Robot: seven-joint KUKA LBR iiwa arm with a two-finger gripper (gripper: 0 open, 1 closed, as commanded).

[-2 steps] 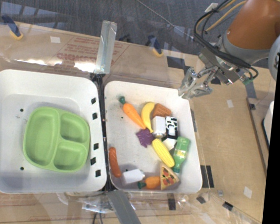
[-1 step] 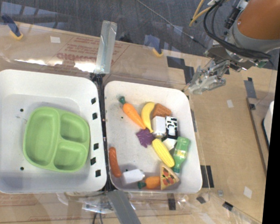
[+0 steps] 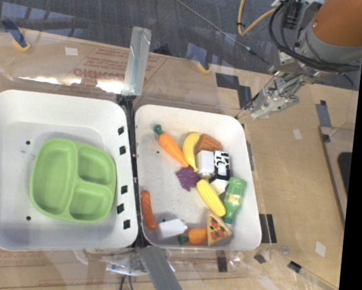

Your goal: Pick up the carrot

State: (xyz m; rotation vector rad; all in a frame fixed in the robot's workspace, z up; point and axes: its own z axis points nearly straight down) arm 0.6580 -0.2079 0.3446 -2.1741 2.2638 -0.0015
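An orange carrot [image 3: 171, 146] with a green top lies at a slant in the upper left part of the right bin [image 3: 146, 121]. A second, shorter carrot [image 3: 194, 236] rests near the bin's front wall beside a pizza slice. My gripper [image 3: 262, 106] hangs above the bin's far right corner, outside its rim, well up and to the right of the long carrot. Nothing sits between its fingers.
The right bin also holds a banana [image 3: 190, 150], corn [image 3: 210, 197], a green bottle [image 3: 234, 198], purple grapes [image 3: 187, 178], a sausage [image 3: 147, 209], a white block [image 3: 172, 227] and a pizza slice [image 3: 219, 231]. A green divided plate [image 3: 72, 179] lies in the left bin [image 3: 11, 110].
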